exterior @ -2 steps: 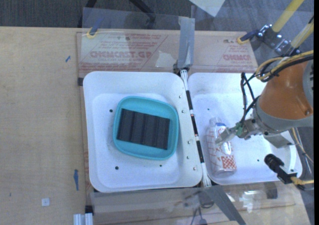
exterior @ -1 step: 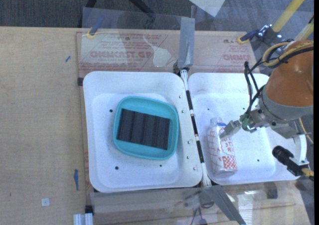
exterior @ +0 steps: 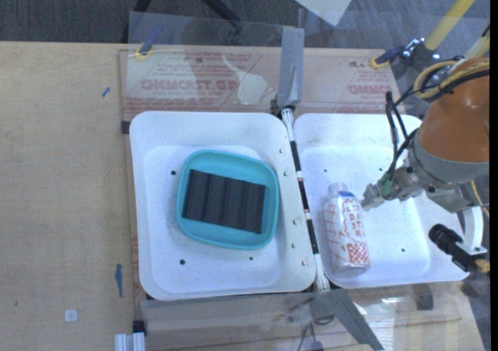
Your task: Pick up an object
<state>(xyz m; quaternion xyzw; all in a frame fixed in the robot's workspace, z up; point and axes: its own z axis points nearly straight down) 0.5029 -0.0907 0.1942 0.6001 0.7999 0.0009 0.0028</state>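
A white bottle with a red checkered label (exterior: 346,227) lies on its side in the right bin (exterior: 405,139), near the bin's left wall, its cap end toward the top. A teal tray with a dark ribbed insert (exterior: 227,199) rests in the left bin (exterior: 156,147). My gripper (exterior: 373,196) hangs low over the right bin, just to the right of the bottle's cap end and close to it. Nothing shows between its fingers.
The grey arm with its orange band (exterior: 459,120) reaches in from the right over the right bin. A black cylindrical part (exterior: 450,243) sticks out near the bin's right rim. A ridge (exterior: 299,186) divides the two bins. The wooden bench (exterior: 62,186) stretches to the left.
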